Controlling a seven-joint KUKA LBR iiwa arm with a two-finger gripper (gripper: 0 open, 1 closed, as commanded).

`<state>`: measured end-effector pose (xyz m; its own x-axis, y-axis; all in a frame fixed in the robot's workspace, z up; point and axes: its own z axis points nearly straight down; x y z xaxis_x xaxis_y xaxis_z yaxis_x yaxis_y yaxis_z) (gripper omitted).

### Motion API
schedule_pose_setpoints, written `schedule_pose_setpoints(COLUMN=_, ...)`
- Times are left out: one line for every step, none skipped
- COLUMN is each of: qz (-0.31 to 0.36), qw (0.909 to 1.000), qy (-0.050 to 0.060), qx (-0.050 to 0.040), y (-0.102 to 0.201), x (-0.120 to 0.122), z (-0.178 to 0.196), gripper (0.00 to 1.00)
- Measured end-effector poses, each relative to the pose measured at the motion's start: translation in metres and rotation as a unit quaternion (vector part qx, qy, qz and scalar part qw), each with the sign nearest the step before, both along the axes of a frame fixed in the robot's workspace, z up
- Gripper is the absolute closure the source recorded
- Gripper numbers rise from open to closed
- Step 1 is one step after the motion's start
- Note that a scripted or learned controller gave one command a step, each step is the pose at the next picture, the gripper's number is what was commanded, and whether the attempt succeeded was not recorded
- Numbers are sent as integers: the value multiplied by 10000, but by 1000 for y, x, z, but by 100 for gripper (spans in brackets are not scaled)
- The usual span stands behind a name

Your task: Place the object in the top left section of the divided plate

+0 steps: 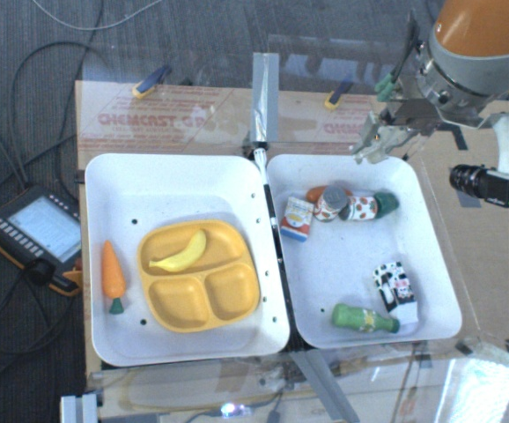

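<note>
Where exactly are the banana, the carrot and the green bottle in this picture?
banana (180, 252): camera view, middle of its curved yellow body, on the divided plate.
carrot (112, 270): camera view, middle of its orange body.
green bottle (366, 320): camera view, middle of the bottle's side.

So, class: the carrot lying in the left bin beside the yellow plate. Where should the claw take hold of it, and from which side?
Grip the carrot across its thick orange body, nearer the upper end, coming straight down from above. It lies flat and lengthwise with bare bin floor on both long sides, so the fingers could likely straddle it; the green tip looks too narrow.
</note>
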<state>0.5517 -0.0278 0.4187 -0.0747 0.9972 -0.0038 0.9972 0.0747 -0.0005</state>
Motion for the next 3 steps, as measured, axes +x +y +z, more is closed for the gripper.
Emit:
schedule_pose_setpoints(qz=188, qw=9998, qy=-7, qx=0, y=-56, x=-28, z=16, gripper=100)
schedule_pose_setpoints(qz=-130, qw=9999, qy=-8, qx=1, y=-106, x=-67, z=16, gripper=100)
schedule_pose_setpoints(qz=-887, qw=9961, qy=-2, qx=-1, y=-157, x=-67, z=15, gripper=100)
